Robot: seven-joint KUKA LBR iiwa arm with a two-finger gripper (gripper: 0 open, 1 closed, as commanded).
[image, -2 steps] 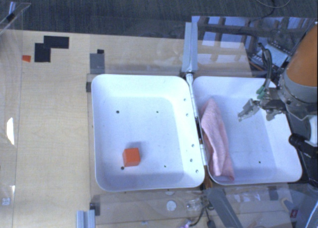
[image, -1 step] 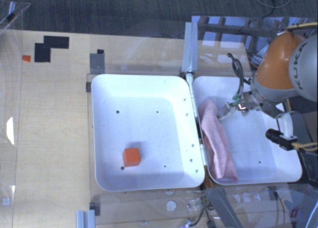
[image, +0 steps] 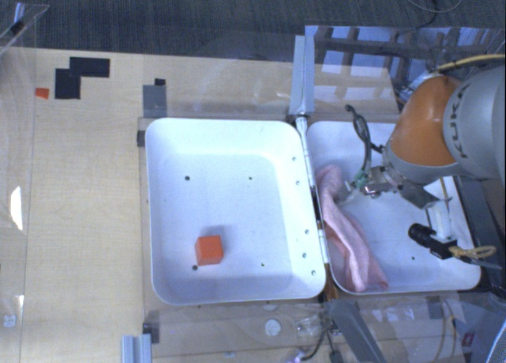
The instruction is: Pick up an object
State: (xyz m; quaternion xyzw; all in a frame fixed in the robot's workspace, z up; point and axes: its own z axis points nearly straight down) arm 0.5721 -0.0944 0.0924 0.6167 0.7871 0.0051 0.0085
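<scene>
Wooden bench (image: 79, 219) carries both bins. We note gripper (image: 360, 185) just right of pink cloth (image: 345, 231); finger state unclear. Orange cube (image: 209, 250) well left of cloth.

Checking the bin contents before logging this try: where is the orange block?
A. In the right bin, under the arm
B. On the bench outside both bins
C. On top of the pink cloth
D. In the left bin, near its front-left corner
D: the orange block lies on the floor of the left bin, toward its front-left corner, while the pink cloth lies in the right bin.
</scene>
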